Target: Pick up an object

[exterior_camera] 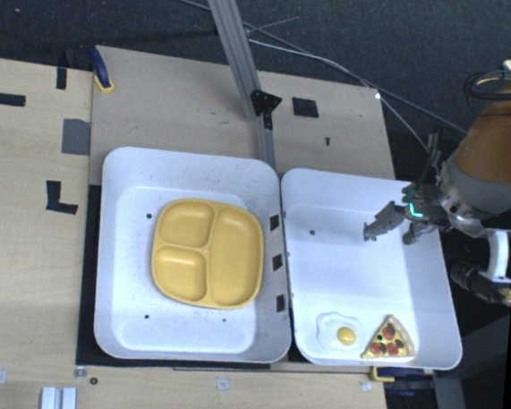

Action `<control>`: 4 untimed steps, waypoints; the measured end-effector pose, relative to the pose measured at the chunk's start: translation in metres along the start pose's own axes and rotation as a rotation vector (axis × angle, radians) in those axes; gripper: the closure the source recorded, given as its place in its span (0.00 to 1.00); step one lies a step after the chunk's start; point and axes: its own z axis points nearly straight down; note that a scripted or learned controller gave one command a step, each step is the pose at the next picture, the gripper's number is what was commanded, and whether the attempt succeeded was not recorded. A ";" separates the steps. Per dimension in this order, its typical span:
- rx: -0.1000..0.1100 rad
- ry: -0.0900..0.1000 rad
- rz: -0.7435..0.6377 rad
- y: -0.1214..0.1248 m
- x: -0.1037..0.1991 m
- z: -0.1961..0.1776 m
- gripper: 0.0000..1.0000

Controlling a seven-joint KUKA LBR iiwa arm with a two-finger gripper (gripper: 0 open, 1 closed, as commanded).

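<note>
Yellow and split into three compartments, a plastic plate lies in the middle of the left bin. A toy fried egg and a toy pizza slice sit just beside each other at the near edge of the right bin, towards its near right corner. The gripper hangs over that bin's far right part, fingers spread and holding nothing, well apart from both toys.

A robotics lab: a taped plywood bench bears two white bins, cables trailing behind them.
</note>
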 end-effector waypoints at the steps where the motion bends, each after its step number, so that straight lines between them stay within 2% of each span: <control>1: -0.002 0.000 0.000 0.001 0.000 -0.001 0.00; 3: 0.002 -0.001 0.001 0.007 -0.006 0.099 0.00; 4: -0.005 -0.003 0.000 0.007 -0.006 0.131 0.00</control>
